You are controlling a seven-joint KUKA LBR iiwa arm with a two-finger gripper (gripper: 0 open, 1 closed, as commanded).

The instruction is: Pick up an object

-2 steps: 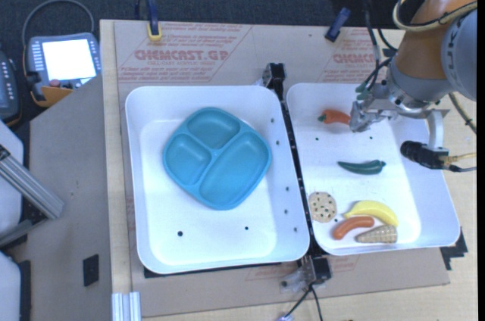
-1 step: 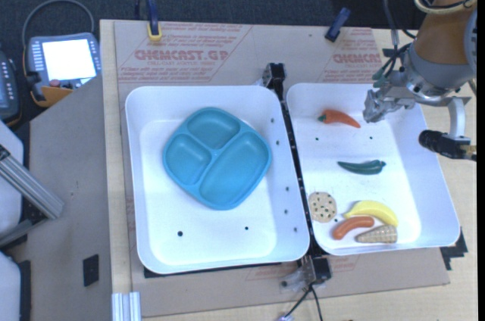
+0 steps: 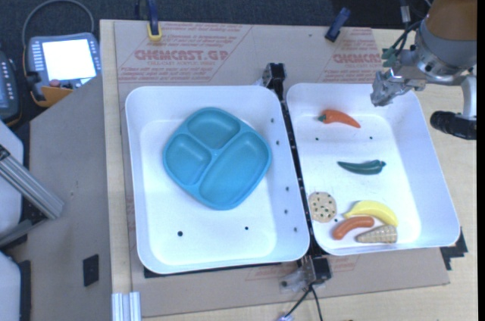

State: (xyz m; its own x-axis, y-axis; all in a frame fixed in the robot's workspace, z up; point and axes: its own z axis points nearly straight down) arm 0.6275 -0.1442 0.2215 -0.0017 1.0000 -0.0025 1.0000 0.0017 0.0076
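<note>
Overhead, metal hand, grip state unclear, above right bin near glossy curved orange pepper.

Right bin, six small items, all lying flat and apart from the gripper. Orange carrot at far end. Dark green pepper mid-bin. Round speckled cookie near the left wall. Yellow banana curves over red sausage; tan waffle cone just beside both, at the near edge.
</note>
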